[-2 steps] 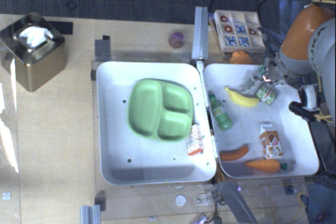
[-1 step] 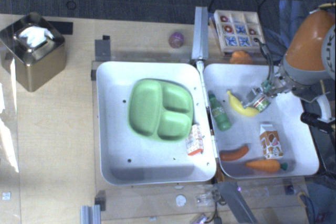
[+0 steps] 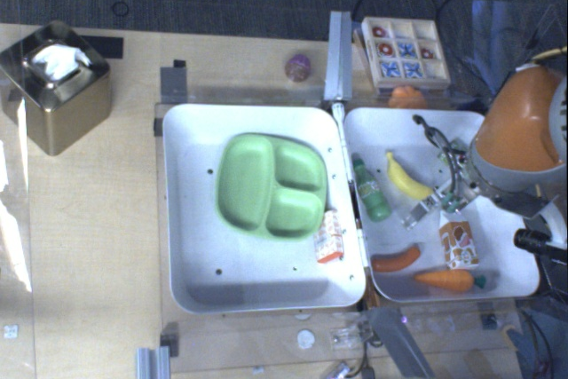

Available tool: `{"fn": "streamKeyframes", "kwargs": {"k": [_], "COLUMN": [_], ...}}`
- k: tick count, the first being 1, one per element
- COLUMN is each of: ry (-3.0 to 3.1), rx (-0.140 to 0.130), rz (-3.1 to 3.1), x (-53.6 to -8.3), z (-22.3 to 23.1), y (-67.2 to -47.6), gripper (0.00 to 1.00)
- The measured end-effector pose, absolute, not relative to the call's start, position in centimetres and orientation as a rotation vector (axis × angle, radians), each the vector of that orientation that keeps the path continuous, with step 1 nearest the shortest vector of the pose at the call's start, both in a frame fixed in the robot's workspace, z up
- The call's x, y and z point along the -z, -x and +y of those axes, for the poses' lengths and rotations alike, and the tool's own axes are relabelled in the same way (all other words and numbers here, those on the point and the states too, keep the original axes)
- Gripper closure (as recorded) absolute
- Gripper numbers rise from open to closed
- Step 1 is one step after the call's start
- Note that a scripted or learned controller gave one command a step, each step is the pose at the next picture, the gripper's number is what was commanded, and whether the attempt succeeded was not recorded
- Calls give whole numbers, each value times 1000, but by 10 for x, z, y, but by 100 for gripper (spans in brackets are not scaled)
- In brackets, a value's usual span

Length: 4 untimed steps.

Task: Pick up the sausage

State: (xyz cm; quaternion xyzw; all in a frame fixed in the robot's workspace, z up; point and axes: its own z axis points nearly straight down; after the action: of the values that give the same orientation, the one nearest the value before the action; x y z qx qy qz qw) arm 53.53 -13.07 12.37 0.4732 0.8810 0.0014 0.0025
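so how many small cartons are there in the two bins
2. One small carton lies in the left bin, just right of the green divided plate. The other lies in the right bin, above the carrot. The arm could hide more.

A green divided tray (image 3: 271, 184) and small carton (image 3: 330, 237) lay in the left bin (image 3: 191, 280); banana (image 3: 406, 177), green bottle (image 3: 370, 191), carrot (image 3: 445, 280) in the right bin (image 3: 524, 275).
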Motion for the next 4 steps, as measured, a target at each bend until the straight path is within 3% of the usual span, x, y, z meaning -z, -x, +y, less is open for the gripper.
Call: {"fn": "streamKeyframes", "kwargs": {"k": [1, 2, 3, 4], "ry": [-1552, -1545, -1545, -1545], "rx": [-10, -18, -18, -18], "rz": [2709, 2698, 2698, 2698], "x": [-91, -104, -104, -104], "z": [-102, -101, -101, -101], "y": [-493, -497, -497, -497], "gripper": [0, 100, 0, 0]}}
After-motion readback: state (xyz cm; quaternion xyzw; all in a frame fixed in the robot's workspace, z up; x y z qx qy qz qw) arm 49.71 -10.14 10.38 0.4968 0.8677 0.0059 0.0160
